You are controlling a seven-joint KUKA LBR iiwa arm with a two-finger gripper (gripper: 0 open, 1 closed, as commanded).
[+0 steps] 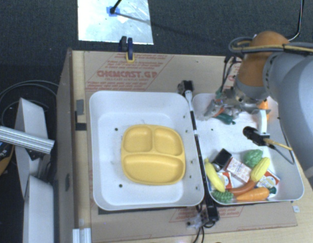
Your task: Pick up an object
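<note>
Setting: robotics laboratory test bench. Evidence: grey industrial arm with orange band (pixel 258 67) entering over the bench's right edge; two shallow white plastic bins (pixel 103 151) side by side on a brown cardboard sheet printed with red lettering (pixel 127 74); black cables (pixel 14 92) looped on dark carpet beyond the bench's left edge; extruded aluminium bar (pixel 22 138) there too; blue clamp (pixel 127 45) at the far edge.

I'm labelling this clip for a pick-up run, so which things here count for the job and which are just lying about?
For the job:
the arm's hand, low over the right white bin
pile of toy food: yellow banana, orange carrot, green pepper

Lying about:
yellow divided plastic tray in the left white bin
blue clamp
</note>
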